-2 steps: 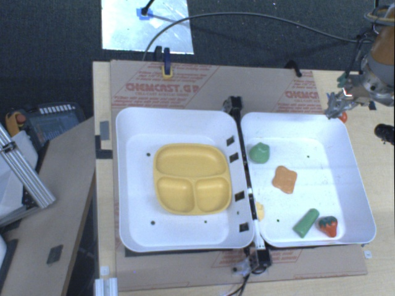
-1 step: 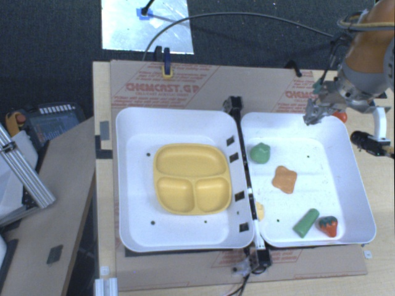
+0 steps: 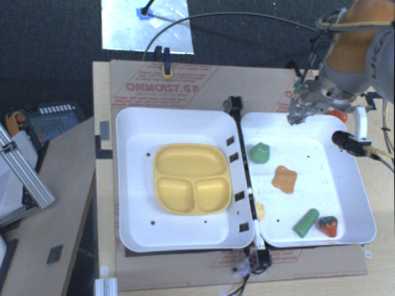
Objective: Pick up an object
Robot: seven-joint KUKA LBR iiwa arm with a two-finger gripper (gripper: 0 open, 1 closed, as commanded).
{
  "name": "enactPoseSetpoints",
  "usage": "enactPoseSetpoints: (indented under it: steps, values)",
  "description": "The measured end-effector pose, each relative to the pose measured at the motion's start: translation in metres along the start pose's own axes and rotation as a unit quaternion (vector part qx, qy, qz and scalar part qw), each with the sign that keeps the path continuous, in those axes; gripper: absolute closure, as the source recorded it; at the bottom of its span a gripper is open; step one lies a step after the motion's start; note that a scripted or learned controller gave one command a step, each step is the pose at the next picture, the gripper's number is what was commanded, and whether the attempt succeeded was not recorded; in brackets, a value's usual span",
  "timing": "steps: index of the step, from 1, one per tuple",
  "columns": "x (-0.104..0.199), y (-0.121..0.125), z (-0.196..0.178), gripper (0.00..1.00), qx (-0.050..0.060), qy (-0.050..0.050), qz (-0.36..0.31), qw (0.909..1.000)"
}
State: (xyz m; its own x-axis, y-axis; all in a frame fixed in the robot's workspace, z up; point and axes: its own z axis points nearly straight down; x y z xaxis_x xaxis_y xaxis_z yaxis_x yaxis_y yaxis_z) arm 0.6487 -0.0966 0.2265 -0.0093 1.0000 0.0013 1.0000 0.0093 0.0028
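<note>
Right bin (image 3: 361,190): green cylinder (image 3: 305,222) lying diagonal, beside strawberry (image 3: 328,225).

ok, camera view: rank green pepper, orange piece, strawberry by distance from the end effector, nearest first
End effector is at the right bin's far edge.
1. Green pepper, far-left part of the right bin.
2. Orange piece, middle of the bin.
3. Strawberry, near-right corner, beside the green cylinder.
</note>
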Motion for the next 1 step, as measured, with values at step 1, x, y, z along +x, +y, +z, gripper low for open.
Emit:
enactPoseSetpoints:
  steps: [1]
  values:
    - [0.0466, -0.0142, 0.0087, 1.00, 0.001, 0.000, 0.000, 1.0000]
